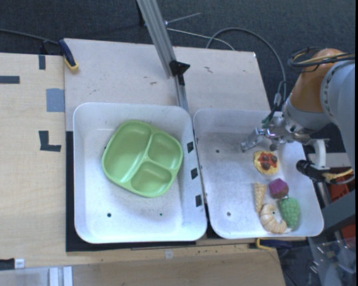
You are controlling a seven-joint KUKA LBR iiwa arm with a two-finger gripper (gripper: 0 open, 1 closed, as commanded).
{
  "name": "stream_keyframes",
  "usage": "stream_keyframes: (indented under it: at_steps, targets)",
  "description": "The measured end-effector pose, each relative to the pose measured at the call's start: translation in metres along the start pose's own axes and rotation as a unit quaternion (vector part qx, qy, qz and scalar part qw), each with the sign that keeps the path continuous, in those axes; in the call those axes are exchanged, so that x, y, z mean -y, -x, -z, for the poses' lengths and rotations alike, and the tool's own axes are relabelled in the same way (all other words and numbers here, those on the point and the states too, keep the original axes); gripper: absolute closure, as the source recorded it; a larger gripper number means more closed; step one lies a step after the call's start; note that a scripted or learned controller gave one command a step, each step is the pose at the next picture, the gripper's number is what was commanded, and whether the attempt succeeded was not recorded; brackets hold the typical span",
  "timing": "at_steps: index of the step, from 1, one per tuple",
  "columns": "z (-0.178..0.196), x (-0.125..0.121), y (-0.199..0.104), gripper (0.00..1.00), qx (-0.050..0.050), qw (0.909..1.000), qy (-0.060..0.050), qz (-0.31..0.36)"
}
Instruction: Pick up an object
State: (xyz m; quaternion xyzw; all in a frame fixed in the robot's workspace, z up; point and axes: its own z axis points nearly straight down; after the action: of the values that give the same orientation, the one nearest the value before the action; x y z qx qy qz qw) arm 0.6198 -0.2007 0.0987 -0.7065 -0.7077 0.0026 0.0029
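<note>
I read the two-finger gripper (252,142) as hanging over the right white bin (227,183), just up-left of the round yellow tart with red topping (267,162). Whether its claw is spread or closed, I cannot tell. The toys cluster along the bin's right wall; the round tart shows no long axis.

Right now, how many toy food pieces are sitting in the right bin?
5, all near its right side: a round tart by the gripper, a purple piece, a cone, a green piece and a croissant. Others may hide beneath the arm.
</note>
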Motion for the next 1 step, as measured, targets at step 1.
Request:
stream_keyframes:
  at_steps: [1]
  targets:
    - [0.0139, -0.0020, -0.0005, 1.00, 0.001, 1.0000, 0.003, 0.001]
